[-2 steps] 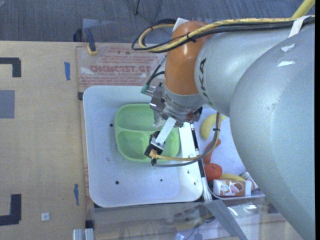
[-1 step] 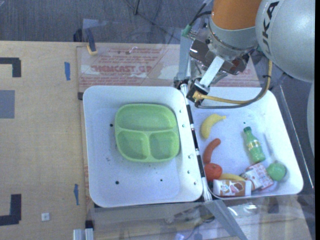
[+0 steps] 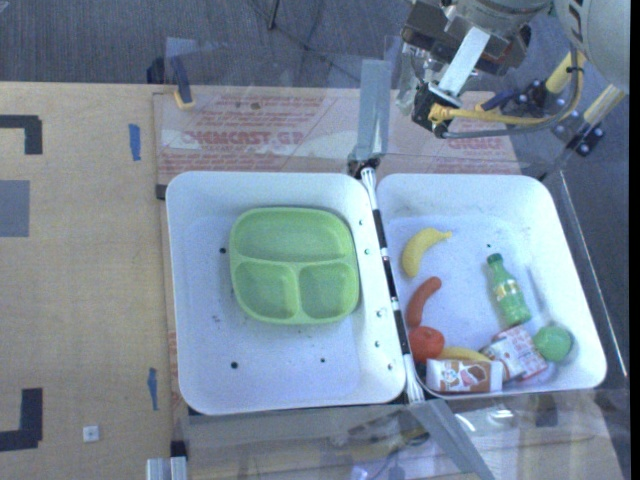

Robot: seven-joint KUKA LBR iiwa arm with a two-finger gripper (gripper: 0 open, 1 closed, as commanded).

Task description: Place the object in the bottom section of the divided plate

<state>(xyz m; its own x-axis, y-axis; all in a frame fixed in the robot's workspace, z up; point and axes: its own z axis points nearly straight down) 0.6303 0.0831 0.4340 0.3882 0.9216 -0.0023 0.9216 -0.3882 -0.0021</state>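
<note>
Two bins side by side. Nearest, along the right bin's (image 3: 470, 208) front edge: carton (image 3: 463, 375), tomato (image 3: 427, 342) touching its left end, second carton (image 3: 518, 353), and green ball (image 3: 553, 343) by the right wall. Farther in are the red pepper (image 3: 423, 298) and bottle (image 3: 508, 290), then the banana (image 3: 422, 249). The left bin (image 3: 200, 348) holds the plate (image 3: 294, 265), two small sections near, one wide section beyond. Farthest, the gripper (image 3: 410, 78) hangs past the bins' far rim; open or closed, I cannot tell.

Bright, even light; soft focus, faint shadows.
</note>
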